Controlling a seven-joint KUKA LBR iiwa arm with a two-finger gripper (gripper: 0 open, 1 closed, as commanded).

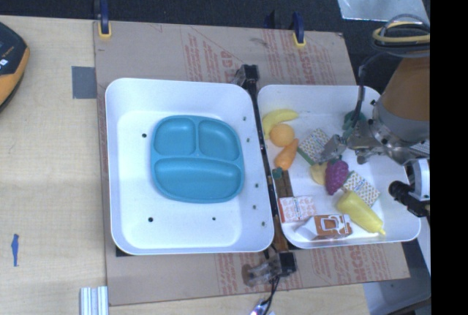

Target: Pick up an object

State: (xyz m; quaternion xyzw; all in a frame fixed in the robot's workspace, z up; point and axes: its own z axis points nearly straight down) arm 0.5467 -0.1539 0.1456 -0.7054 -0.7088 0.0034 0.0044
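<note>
- The arm (406, 98) is seen at the right edge of the view, its orange band above the wrist and its grey wrist leaned over the right bin (307, 98).
- The gripper (338, 147) is lowered into the right bin, pointing toward that bin's middle, and its dark fingers (333, 144) are set close to the purple grape bunch (336, 176); whether they are wide or narrow cannot be told, and nothing is seen between them.
- The purple grape bunch lies just below the gripper, near the right bin's centre.
- A patterned packet (315, 143) is found just left of the gripper, and a small yellow piece (318, 173) is touching the grape bunch on its left.
- A banana (280, 117), an orange ball (281, 134) and a carrot (286, 154) are lined along the right bin's left side.
- A yellow corn cob (360, 211), a checkered packet (362, 188), a red-and-white carton (296, 208) and a brown box (330, 226) are laid along the right bin's lower part.
- A blue divided plate (197, 158) is set in the left bin (131, 226), well apart from the gripper.
</note>
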